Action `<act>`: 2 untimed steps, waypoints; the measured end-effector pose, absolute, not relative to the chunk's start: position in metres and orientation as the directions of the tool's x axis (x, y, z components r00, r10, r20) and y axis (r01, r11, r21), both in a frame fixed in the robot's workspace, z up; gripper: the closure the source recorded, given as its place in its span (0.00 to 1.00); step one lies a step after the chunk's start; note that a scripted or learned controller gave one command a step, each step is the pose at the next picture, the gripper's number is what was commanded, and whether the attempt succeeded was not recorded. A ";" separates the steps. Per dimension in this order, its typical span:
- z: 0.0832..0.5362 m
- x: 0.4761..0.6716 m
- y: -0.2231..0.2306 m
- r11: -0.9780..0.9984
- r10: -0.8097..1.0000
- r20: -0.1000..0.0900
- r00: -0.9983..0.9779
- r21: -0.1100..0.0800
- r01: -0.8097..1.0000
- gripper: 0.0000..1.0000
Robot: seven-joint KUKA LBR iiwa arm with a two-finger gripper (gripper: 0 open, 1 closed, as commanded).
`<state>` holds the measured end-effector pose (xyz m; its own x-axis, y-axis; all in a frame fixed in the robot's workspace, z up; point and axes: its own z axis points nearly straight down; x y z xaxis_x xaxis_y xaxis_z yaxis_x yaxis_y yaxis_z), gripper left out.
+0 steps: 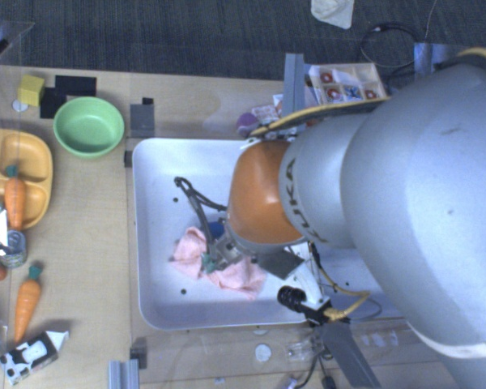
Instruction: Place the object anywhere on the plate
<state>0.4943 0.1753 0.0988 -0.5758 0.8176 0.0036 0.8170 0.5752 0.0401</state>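
The big grey arm (405, 209) with its orange band (259, 194) sits closest to the lens and covers the whole right half of the white bin (150, 217). Its gripper (215, 258) is down over a crumpled pink cloth (227, 272), which lies on the bin floor a bit below the bin's middle, toward its near wall.

Honestly can't tell whether the fingers are open or closed, the wrist hides them. So no calling it a grab.

My guess on the cloth: light, floppy, zero stiffness, won't break, not slippery. It'll drape and drag when lifted, so a pinch on a raised fold near its center seems better than on a thin edge.

Left of the bin, a divided yellow plate (24, 156) holds a toy carrot (14, 201), with a green bowl (88, 126) beside it.
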 end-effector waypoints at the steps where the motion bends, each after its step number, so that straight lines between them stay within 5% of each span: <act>1: 0.099 0.496 0.131 0.585 0.811 -0.003 -0.585 0.038 0.810 1.00; 2: 0.096 0.527 0.127 0.434 0.901 0.028 -0.434 -0.012 0.901 1.00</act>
<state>0.5267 0.1266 0.0963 -0.4337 0.9006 0.0283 0.9007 0.4342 -0.0125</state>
